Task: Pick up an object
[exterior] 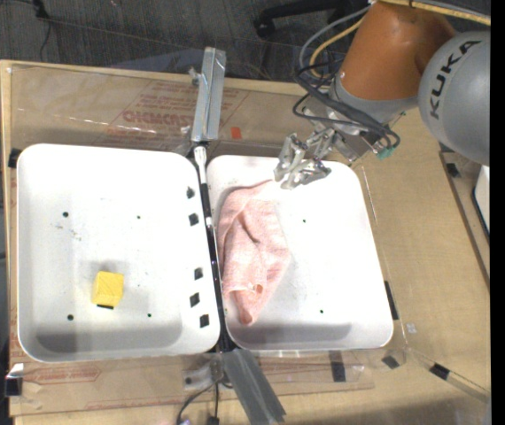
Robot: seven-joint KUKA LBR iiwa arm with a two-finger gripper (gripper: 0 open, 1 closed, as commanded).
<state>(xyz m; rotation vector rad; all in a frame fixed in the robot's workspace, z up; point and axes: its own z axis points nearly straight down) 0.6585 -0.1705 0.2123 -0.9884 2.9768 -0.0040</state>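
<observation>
Pink cloth point(252, 251) lies crumpled in the right bin point(359, 264), stretched along that bin's left wall from near its far edge down toward its near edge. From my seat I read it as a soft towel, bunched and folded over itself, with one end pointing up toward the claw point(303, 168).

I see the claw at the far edge of the right bin, just beyond the cloth's upper end. It looks close to the cloth there, but I cannot tell whether they touch. Its metal fingers are a small bright tangle at this slant, and I cannot tell whether they stand apart or together; nothing shows plainly between them.

Behind the claw the arm point(412, 60) comes in over the tabletop's far right corner, orange band first, then grey.

In the left bin point(58, 193) a small yellow block point(108, 289) sits near the near edge, toward the left side, well apart from the cloth and the claw.

Both bins sit side by side on the tabletop point(430, 255), meeting at a dark seam down the middle. A metal bar point(206, 96) runs from that seam toward the tabletop's far edge.
</observation>
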